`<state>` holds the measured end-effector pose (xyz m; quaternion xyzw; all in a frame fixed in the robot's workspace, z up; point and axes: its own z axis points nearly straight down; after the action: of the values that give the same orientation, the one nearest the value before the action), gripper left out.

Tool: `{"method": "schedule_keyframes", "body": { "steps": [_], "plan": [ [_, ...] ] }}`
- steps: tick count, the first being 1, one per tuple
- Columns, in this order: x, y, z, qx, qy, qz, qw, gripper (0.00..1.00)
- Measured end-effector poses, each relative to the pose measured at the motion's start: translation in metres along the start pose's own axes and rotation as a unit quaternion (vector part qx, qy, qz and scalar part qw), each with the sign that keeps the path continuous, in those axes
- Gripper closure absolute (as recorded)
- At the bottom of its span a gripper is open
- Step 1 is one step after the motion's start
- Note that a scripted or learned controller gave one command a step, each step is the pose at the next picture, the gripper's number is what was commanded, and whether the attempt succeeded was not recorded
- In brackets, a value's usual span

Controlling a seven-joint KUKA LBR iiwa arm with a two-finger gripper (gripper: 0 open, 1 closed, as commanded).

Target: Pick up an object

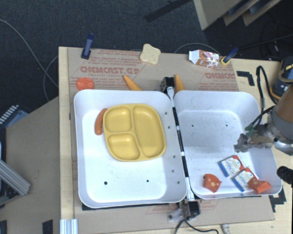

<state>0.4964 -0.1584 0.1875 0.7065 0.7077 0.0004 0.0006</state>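
- Pincer (242, 144) hovers over the right bin (209, 104), just above the blue-and-white packet (230, 165); nothing gripped.
- Finger spread: can't tell (too small, dark).
- Nearest target is that packet; a second packet (243, 178) and a red piece (211, 182) lie close by.
- Best move: centre over one packet, descend straight, avoid the bin wall.

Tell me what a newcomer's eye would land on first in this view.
The yellow divided plate stands out most, lying in the left bin with a red-orange sausage against its left edge. Next come the small things bunched in the near right corner of the right bin: a red piece and two blue-and-white packets. The gripper hangs just above them.
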Motion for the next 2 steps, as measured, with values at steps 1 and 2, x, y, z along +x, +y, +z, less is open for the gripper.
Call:
{"method": "schedule_keyframes", "body": {
  "steps": [1, 2],
  "plan": [
    [0.000, 0.000, 0.000, 0.000, 0.000, 0.000, 1.0000, 0.00],
    [0.051, -0.018, 0.071, 0.002, 0.001, 0.000, 1.0000, 0.00]
  ]
}}
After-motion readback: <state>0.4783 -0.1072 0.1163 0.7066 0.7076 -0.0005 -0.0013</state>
